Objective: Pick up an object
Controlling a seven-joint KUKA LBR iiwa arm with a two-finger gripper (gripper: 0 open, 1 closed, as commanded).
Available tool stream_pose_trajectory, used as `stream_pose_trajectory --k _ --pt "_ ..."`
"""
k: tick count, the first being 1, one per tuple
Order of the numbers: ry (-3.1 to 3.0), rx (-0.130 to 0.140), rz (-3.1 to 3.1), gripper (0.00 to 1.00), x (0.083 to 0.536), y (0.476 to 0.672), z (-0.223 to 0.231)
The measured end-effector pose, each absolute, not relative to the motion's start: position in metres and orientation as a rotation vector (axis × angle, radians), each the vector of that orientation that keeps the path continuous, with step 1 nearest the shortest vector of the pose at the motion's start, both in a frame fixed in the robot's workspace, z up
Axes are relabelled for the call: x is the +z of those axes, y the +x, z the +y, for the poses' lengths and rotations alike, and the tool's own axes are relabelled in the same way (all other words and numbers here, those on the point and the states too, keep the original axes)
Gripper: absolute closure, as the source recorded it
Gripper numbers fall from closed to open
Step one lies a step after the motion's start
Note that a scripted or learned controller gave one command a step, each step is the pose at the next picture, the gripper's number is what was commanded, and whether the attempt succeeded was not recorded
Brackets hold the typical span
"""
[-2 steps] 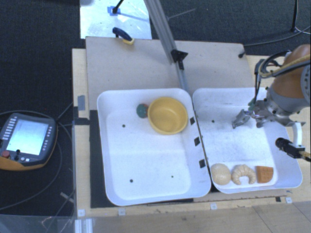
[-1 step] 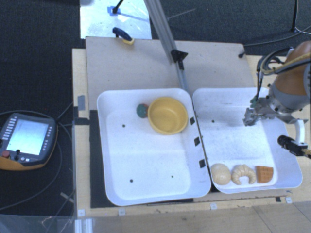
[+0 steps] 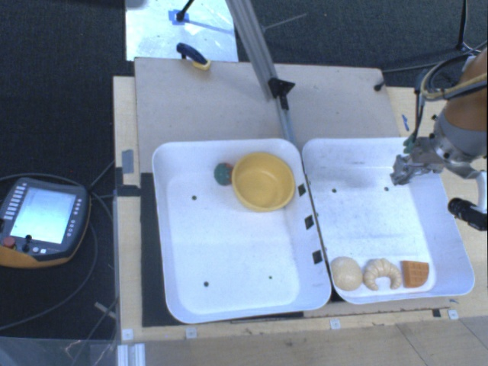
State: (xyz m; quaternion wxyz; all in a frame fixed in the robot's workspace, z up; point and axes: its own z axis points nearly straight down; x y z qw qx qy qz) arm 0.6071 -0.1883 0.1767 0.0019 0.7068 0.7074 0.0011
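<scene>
Objects to choose from number five by my count, spread over two white bins. In the left bin (image 3: 229, 280) I see one yellow bowl (image 3: 263, 181) near the far right corner, and one small dark green ball (image 3: 223, 174) touching the bowl's left side. In the right bin (image 3: 358, 204) three pieces sit in a row along the near edge: a pale round bun (image 3: 346, 273) at the near left corner, a curled croissant (image 3: 383, 274) just beside it, and an orange-brown wedge (image 3: 415, 273) just beside that.

My gripper (image 3: 402, 170) hangs over the right bin's far right part, close to the right wall and well apart from the row of three. From this slanted view I cannot tell how its claw stands, and I see nothing in it.

For room to move, most of the left bin's floor is bare, from the middle down to its near edge. The right bin is bare across its far and middle floor. The two bins meet along their inner walls. One teach pendant (image 3: 42, 221) lies off the bench to the left, and a metal pole (image 3: 255, 40) slants over the far board.
</scene>
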Motion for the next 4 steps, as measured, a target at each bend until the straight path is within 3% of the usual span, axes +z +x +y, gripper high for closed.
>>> stream_pose_trajectory --k 1,4 --pt "2.218 0.004 2.219 1.00 0.223 0.608 -0.189" --pt "2.216 0.003 2.227 1.00 0.239 0.619 -0.033"
